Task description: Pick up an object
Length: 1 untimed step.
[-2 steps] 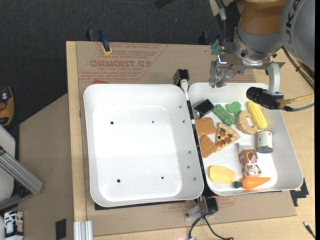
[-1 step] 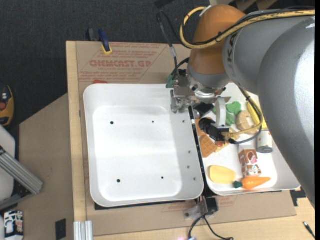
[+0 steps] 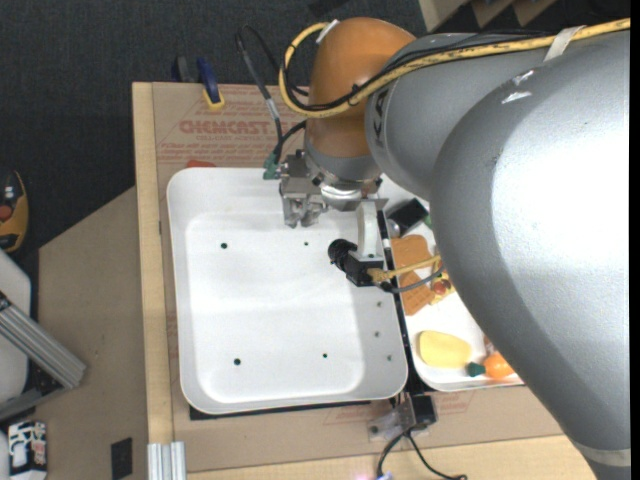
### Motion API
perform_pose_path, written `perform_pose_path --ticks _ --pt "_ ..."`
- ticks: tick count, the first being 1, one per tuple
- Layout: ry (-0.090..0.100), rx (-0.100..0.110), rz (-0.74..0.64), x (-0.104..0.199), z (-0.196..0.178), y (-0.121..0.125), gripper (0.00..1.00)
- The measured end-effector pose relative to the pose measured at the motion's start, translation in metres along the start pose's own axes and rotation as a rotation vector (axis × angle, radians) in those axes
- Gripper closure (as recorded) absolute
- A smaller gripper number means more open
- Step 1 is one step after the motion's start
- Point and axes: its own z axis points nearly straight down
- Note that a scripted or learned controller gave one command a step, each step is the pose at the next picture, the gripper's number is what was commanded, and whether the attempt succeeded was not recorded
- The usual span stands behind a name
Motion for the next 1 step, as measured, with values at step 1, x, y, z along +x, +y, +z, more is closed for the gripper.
perform_pose_path --ticks 1 --pt "-0.003 0.003 0.009 -0.0015 0.0722 -0.0286 1.0"
